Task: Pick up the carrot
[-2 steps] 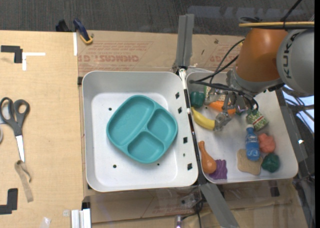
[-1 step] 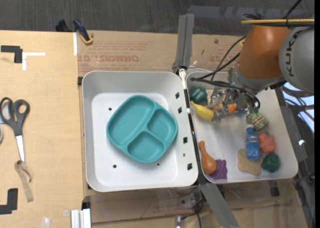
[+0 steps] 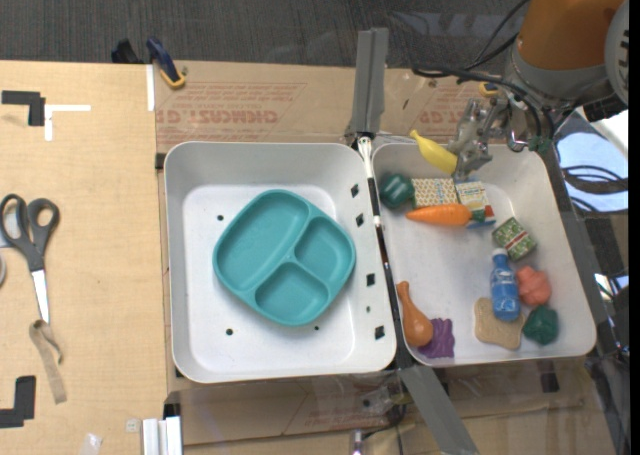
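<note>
- The claw [image 3: 470,155] hangs over the far part of the right bin [image 3: 560,243], below the grey arm [image 3: 575,13] with its orange band; whether its fingers stand apart or together I cannot tell, and nothing is seen clamped between them
- The carrot [image 3: 438,214] lies flat on the bin floor just below the claw and slightly to its left, pointed end toward the left; it is apart from the claw
- A yellow banana [image 3: 433,152] sits just left of the claw, near the bin's far wall; a patterned box [image 3: 434,191] lies between the banana and the carrot, below-left of the claw
- A dark green round thing [image 3: 396,191] rests further left of the claw, by the divider between the bins
- A small colourful carton [image 3: 472,195] sits directly under the claw, touching the carrot's blunt end; a green-and-white cube [image 3: 513,236] lies below-right of the claw
- Well below the claw, near the front wall: a blue bottle [image 3: 504,289], an orange-pink lump [image 3: 535,286], a dark green lump [image 3: 541,325], a slice of toast [image 3: 497,326], a purple piece [image 3: 438,340] and an orange drumstick shape [image 3: 412,314]
- Far to the claw's left, the left bin [image 3: 190,263] holds a teal divided plate [image 3: 285,257]; scissors [image 3: 32,243] lie on the bench beyond it
</note>
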You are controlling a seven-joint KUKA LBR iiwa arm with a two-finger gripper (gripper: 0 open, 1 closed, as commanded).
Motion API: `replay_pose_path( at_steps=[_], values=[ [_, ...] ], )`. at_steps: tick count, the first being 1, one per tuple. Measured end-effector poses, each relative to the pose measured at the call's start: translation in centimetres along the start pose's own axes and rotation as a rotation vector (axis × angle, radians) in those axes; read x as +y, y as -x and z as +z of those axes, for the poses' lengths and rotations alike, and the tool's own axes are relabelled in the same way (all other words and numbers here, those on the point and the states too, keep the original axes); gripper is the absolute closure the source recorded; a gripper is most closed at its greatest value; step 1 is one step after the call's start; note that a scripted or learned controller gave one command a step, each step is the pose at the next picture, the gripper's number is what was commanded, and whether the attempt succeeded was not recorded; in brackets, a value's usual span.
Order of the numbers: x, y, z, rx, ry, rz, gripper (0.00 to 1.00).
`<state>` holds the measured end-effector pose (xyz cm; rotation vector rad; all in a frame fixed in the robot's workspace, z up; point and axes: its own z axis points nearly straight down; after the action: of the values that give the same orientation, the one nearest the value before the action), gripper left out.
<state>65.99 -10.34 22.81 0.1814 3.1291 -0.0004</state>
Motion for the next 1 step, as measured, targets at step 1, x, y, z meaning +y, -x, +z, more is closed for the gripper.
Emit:
replay_pose_path(
  at_steps=[1],
  values=[
    [0.01, -0.04, 0.09, 0.002, 0.0, 0.0, 0.0]
  ],
)
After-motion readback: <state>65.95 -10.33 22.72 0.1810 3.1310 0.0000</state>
